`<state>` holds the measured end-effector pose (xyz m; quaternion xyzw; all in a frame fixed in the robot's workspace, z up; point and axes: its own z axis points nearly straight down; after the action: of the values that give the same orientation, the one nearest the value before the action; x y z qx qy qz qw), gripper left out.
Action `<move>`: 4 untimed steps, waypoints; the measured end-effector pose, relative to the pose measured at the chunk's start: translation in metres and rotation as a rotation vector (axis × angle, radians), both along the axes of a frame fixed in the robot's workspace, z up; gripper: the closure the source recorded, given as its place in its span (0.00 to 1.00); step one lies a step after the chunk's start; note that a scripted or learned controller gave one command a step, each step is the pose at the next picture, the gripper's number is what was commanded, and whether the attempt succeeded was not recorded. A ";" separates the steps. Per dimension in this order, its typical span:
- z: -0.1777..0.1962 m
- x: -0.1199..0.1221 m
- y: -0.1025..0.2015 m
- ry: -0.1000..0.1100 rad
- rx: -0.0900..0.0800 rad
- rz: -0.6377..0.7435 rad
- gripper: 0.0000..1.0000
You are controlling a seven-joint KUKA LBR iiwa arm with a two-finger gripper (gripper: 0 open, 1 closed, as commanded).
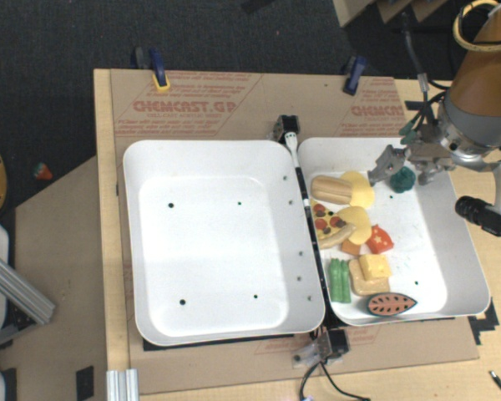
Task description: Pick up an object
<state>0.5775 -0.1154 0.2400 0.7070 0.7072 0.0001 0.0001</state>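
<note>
Gripper (398,170) hangs over the right bin's (451,299) far edge, apparently closed on a teal object (402,179); bare floor beside.

Brown cardboard-covered bench (234,98) carrying two shallow white plastic bins side by side.

The bench sheet, printed with faded red lettering, is lying flat and is being pinned along its far edge by two blue-handled clamps: the left clamp (158,67) and the right clamp (354,73). The left white bin (146,224) is sitting directly on the sheet, touching the right white bin (451,249) along a shared middle edge. A small black clip (285,128) is sitting at the far end of that seam, and another black clip (330,342) at the near end.
</note>
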 end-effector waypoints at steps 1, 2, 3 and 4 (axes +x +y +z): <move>-0.141 -0.019 -0.072 0.007 0.001 -0.009 0.00; -0.156 0.080 -0.024 -0.006 0.001 0.007 0.00; -0.155 0.070 0.020 0.003 0.002 0.004 0.00; -0.155 0.025 0.024 0.005 0.002 -0.002 0.00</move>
<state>0.6025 -0.0917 0.0846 0.7078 0.7064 -0.0012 -0.0024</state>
